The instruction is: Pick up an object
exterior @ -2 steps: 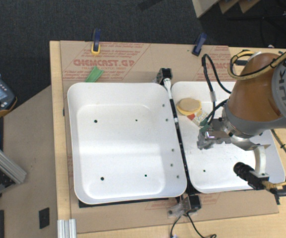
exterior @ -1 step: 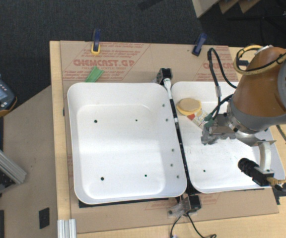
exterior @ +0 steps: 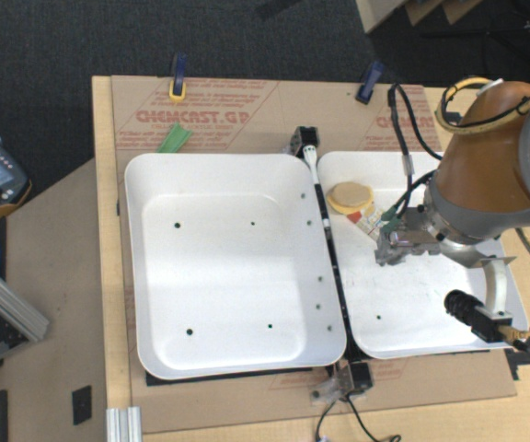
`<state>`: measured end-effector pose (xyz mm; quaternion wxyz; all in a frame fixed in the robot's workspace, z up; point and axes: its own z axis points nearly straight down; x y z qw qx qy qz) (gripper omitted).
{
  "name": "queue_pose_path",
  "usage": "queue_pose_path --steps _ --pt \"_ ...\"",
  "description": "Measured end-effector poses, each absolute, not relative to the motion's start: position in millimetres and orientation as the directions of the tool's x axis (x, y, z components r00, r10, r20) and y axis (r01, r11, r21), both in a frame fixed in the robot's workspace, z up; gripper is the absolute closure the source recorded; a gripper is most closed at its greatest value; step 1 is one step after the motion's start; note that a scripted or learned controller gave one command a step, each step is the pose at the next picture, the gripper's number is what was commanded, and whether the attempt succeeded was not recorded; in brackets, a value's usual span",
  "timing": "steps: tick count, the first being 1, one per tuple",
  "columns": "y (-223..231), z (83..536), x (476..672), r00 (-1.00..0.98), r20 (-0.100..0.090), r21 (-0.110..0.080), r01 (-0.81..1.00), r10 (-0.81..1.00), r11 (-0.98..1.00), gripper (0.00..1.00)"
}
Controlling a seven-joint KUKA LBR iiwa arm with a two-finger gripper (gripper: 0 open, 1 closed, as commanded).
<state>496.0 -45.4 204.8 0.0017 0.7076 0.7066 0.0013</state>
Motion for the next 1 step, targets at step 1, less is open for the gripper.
queue_pose_path --steps 1 --pt "-45.4 214.8 496.5 0.002 -0.001 0.006 1.0 1.0 -0.002 1.0"
